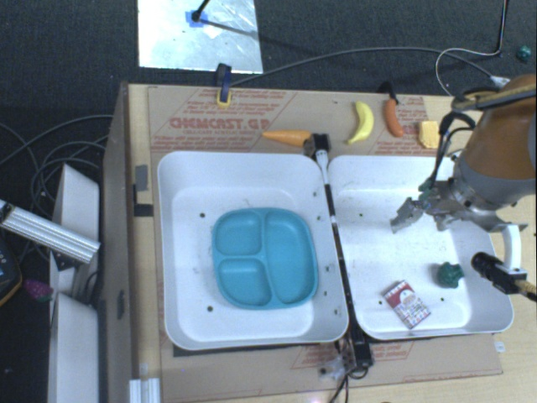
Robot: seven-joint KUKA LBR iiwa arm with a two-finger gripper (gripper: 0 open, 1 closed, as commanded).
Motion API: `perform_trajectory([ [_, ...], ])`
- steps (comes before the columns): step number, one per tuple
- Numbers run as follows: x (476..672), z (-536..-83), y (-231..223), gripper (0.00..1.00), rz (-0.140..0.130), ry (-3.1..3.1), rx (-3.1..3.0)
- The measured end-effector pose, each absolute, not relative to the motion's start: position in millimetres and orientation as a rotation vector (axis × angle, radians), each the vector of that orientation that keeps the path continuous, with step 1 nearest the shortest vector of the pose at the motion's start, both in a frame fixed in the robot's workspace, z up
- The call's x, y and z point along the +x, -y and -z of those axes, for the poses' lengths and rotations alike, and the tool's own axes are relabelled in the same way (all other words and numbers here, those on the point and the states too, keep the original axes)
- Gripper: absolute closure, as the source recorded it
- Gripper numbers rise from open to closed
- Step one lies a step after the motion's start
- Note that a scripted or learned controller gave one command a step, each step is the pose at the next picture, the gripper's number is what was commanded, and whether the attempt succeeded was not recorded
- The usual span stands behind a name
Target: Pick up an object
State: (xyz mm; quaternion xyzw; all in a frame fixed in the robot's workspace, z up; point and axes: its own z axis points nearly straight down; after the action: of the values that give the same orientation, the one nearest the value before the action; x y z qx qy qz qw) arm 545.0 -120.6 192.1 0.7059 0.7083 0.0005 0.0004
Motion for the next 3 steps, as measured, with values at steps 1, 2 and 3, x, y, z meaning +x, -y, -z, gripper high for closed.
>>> perform_trajectory([
  [1, 534.9, -176.3, 182.2, 0.0, 0.0, -2.221, 2.22],
  [2, 523.2, -142.3, 206.8, 0.0, 0.001, -2.222, 2.22],
  [3, 502.2, -86.0, 206.4, 0.0, 0.0, -2.222, 2.221],
])
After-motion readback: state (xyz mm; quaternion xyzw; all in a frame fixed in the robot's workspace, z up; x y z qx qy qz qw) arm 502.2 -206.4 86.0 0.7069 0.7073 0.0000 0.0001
